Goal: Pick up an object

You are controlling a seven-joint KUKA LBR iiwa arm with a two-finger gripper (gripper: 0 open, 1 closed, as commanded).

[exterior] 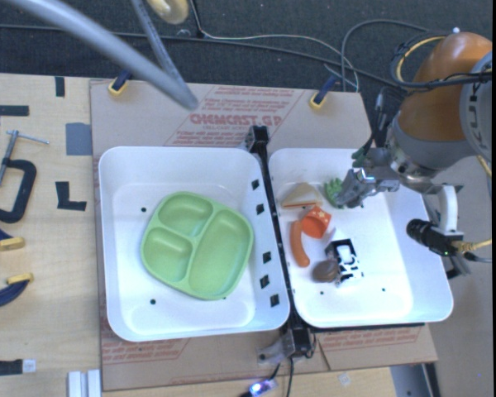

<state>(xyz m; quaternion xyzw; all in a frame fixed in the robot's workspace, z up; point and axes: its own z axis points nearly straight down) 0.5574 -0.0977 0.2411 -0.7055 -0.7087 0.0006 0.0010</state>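
Over the right bin (413,304), the gripper (353,188) hangs at a green object (334,188) near the far wall, whether clamped on it I cannot tell, while the orange sausage (299,244) lies below-left, long axis running near-to-far.
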